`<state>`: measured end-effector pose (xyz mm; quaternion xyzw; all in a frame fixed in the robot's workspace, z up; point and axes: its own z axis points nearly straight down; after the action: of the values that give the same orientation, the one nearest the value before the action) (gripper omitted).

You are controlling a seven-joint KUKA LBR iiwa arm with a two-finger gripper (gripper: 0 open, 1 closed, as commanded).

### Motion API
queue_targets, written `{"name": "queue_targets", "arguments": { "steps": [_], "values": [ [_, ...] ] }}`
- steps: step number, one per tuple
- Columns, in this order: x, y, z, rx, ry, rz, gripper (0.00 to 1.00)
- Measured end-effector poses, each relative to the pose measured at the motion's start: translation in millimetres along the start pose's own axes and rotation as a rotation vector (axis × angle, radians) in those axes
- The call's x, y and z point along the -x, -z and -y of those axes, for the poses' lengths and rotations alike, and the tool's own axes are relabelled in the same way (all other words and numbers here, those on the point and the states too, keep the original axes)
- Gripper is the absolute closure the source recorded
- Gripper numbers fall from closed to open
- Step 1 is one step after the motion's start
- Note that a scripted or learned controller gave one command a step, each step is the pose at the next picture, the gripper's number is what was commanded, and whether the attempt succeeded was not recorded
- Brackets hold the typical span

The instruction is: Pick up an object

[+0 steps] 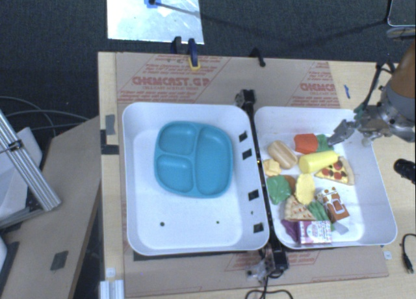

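Nearest me in the right shallow white bin: purple-and-white toy carton, then yellow plastic cylinder and red toy piece amid mixed toy food. My hand hovers just beyond them, nothing btwn fingers; open or closed, can't tell. Left bin holds a blue divided plate.

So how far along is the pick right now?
Early stage. Done: the arm has reached over the right bin, its gripper hanging at the bin's upper right, close to the red-and-green toy and yellow cylinder. In hand: nothing visibly lifted; whether the fingers are open or shut cannot be judged. Left: descend, grasp one toy from the pile, and lift. The blue divided plate lies in the left bin.
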<state>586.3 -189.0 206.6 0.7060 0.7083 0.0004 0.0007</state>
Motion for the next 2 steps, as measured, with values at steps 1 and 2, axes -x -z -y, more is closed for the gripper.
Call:
{"name": "queue_targets", "arguments": {
  "steps": [1, 2],
  "values": [
    [-148.8, -23.8, 32.3, -0.004, 0.014, -0.007, 0.00],
    [-138.6, -11.2, 30.3, 0.002, 0.001, -0.001, 1.00]
  ]
}}
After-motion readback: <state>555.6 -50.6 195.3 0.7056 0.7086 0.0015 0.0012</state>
